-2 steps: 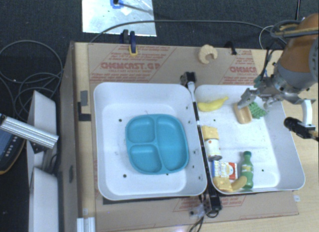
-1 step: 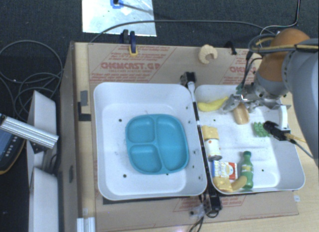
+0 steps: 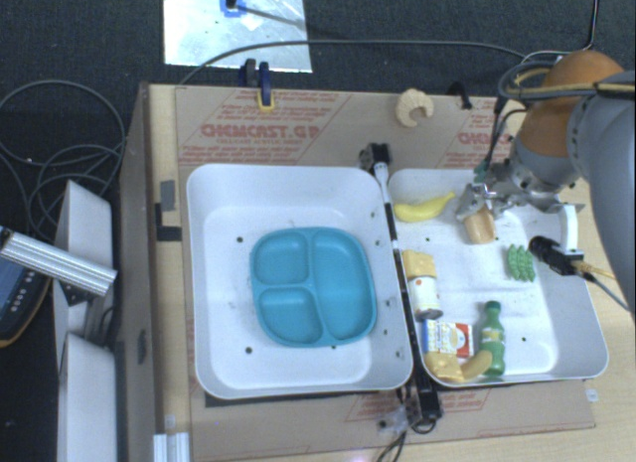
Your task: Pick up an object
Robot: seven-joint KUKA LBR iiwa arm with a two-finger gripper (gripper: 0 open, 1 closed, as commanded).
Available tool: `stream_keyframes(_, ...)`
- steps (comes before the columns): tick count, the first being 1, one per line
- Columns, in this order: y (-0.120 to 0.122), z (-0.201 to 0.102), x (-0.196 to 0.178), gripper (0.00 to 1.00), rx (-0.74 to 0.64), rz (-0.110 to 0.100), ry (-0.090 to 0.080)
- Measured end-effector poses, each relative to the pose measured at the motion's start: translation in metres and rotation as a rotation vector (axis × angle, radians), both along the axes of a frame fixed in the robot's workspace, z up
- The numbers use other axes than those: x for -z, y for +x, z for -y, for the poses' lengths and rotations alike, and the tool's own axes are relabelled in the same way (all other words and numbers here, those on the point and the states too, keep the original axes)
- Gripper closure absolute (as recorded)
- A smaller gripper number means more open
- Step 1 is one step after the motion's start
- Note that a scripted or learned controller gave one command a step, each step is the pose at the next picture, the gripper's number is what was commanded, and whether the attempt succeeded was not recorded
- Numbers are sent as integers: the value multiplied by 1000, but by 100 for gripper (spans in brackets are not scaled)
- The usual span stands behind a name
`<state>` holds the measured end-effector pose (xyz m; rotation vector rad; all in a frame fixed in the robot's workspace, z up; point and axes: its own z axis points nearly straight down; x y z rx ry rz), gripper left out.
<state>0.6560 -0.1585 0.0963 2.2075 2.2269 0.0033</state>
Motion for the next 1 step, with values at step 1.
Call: stream_keyframes(1,-24,-61,-96,100,3,1,3)
